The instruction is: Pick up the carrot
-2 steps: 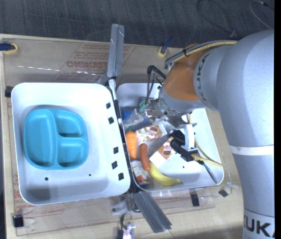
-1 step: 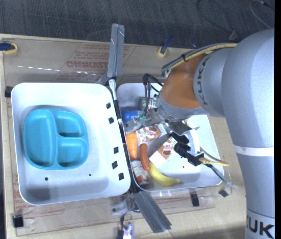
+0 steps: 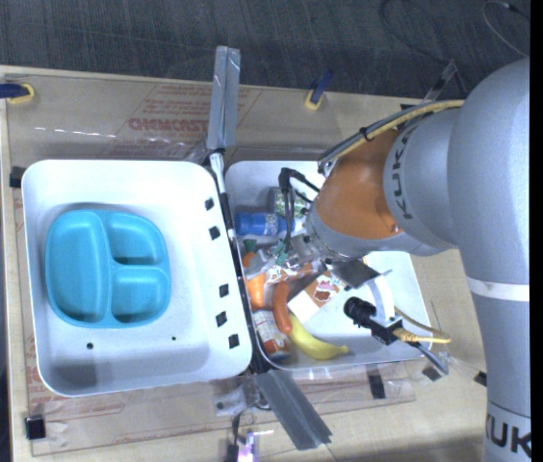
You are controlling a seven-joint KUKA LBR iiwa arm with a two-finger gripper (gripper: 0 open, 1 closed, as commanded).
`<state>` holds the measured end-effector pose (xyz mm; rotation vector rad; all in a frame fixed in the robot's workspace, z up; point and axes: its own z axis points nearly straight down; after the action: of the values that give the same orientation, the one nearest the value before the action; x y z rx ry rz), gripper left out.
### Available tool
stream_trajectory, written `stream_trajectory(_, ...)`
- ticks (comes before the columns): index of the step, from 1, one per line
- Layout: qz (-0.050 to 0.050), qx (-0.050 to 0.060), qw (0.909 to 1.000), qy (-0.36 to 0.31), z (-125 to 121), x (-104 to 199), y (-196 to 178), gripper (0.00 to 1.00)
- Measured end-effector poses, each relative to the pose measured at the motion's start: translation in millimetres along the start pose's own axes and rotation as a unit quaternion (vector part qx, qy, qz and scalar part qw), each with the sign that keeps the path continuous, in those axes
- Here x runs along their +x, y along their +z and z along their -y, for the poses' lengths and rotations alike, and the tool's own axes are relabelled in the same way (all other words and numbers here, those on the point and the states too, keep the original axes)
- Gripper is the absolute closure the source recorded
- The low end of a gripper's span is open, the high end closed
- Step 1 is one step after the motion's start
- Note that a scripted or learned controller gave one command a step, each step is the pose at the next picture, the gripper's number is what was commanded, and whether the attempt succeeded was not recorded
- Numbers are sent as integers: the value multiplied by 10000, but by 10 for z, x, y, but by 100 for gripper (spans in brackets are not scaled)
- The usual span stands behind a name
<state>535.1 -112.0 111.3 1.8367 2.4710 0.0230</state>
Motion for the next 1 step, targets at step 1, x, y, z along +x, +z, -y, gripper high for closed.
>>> stream_trajectory(1,-24,37,9997,226,442,108,9,0)
